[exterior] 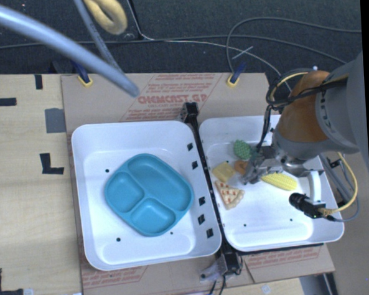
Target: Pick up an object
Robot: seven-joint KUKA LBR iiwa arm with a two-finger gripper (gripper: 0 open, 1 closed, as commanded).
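Note:
The right bin (271,232) holds several toy foods. A green knobbly piece (241,148) lies near its back. A pale yellow piece (223,171) sits at the left, with a waffle-patterned pizza slice (230,194) in front of it. A small orange-brown piece (241,167) lies in the middle and a yellow corn cob (280,181) to the right. My gripper (254,169) is low in this bin, between the orange-brown piece and the corn cob, right beside both. The arm's body hides part of the corn cob.
The left bin (91,143) holds a blue divided plate (148,193). A black divider (202,174) runs between the bins. Cables loop over the bench at the back right, and a black connector (303,205) hangs off the arm over the right bin.

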